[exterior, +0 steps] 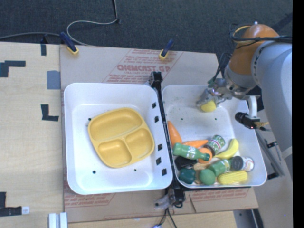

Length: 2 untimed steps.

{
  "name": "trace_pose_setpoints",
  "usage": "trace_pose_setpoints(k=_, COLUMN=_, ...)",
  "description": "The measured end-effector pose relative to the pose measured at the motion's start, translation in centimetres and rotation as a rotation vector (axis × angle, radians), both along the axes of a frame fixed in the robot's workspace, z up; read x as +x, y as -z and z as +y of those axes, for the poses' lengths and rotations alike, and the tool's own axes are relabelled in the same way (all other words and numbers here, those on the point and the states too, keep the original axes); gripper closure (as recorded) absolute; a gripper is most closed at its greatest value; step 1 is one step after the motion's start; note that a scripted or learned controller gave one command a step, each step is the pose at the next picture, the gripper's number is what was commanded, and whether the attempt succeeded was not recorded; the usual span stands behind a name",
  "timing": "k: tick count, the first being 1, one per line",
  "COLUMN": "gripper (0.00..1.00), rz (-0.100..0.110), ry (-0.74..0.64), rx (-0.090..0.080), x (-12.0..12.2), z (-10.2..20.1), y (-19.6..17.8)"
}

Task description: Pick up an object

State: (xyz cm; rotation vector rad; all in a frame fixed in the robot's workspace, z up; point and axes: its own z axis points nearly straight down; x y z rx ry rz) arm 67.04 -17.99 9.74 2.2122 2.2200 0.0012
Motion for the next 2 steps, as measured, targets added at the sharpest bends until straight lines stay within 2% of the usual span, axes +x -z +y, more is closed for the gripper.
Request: trace_pose_setpoints(k=2, gripper=1.00, rz=0.005, ry=0.000, rx=0.006, x=-2.5, z=11.0, y=-11.9)
